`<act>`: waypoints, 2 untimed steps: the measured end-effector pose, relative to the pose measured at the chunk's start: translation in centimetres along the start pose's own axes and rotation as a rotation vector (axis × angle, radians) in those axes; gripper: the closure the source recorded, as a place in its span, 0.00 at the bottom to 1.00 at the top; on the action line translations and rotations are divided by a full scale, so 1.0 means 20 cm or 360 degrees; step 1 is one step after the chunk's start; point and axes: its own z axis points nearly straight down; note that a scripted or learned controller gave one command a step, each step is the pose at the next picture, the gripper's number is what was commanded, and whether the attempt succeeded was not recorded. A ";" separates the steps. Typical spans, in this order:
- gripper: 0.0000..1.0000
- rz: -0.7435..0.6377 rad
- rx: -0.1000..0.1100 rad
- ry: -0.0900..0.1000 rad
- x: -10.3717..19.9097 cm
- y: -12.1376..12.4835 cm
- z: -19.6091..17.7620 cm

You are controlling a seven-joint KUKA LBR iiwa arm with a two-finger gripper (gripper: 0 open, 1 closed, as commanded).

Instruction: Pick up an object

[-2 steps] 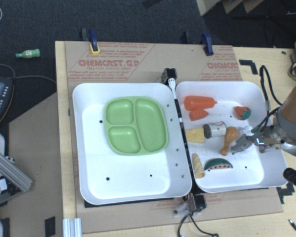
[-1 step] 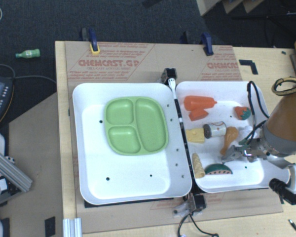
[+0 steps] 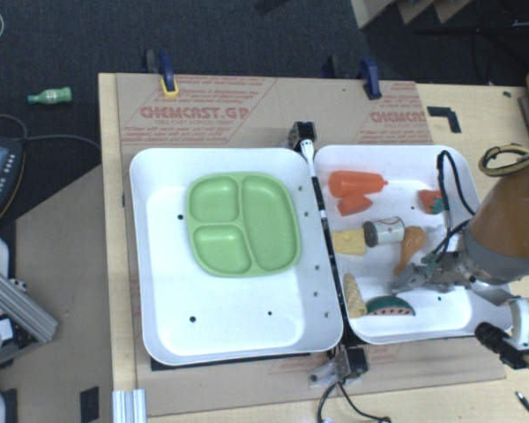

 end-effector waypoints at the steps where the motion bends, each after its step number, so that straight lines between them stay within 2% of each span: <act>1: 1.00 0.0001 -0.0006 -0.0004 0.00 0.00 -0.06; 2: 1.00 -0.0001 -0.0018 -0.0010 -0.03 0.05 -0.31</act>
